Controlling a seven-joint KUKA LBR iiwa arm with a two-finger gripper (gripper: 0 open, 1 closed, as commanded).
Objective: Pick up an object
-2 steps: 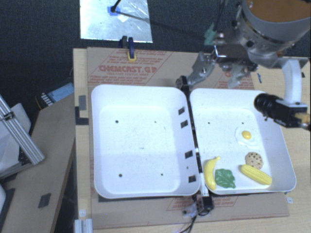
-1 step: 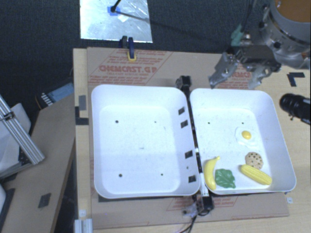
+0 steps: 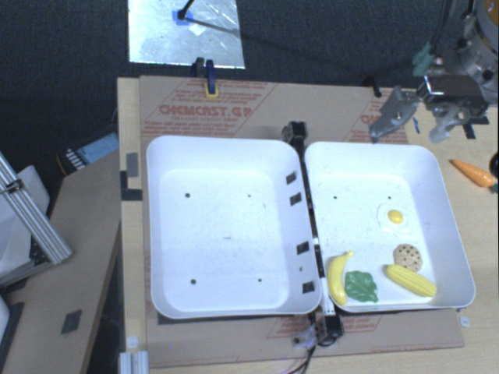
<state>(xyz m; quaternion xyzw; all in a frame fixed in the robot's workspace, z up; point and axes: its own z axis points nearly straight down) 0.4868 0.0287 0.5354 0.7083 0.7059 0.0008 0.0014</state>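
As I hovered past the right bin's (image 3: 437,162) far rim, my gripper (image 3: 417,123) hung with fingers apart, holding nothing. Stock clustered at that bin's near end: banana (image 3: 337,277), corn (image 3: 411,280), cookie (image 3: 407,255), egg (image 3: 394,216), green leaf (image 3: 361,286).

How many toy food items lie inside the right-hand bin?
5. Fried egg near the right wall; cookie below it; corn cob at the front right; banana at the front left; green leaf touching the banana.

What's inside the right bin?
Right bin: fried egg, cookie, corn, banana, green leaf, all near its front. Nothing visibly covered.
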